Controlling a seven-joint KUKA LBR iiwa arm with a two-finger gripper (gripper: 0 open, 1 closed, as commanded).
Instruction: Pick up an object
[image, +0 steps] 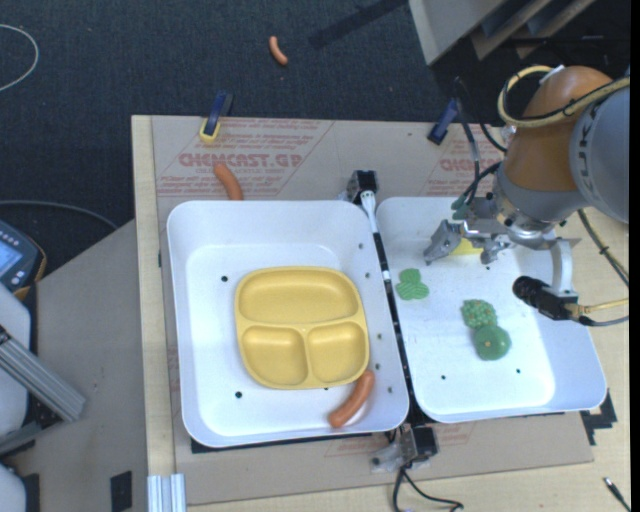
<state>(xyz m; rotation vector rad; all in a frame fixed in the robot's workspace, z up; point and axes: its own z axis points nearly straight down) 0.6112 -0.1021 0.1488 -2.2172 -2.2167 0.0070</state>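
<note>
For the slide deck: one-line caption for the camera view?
Grey KUKA arm's two-finger gripper hovers over the right white bin near green toy vegetables; yellow divided plate and sausage in left bin.

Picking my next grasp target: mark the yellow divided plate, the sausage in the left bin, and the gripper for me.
yellow divided plate (300, 295): camera view, floor of its large top compartment.
sausage (352, 401): camera view, middle of its body, beside the plate's lower edge.
gripper (462, 243): camera view, midway between the fingertips, over the right bin.
</note>
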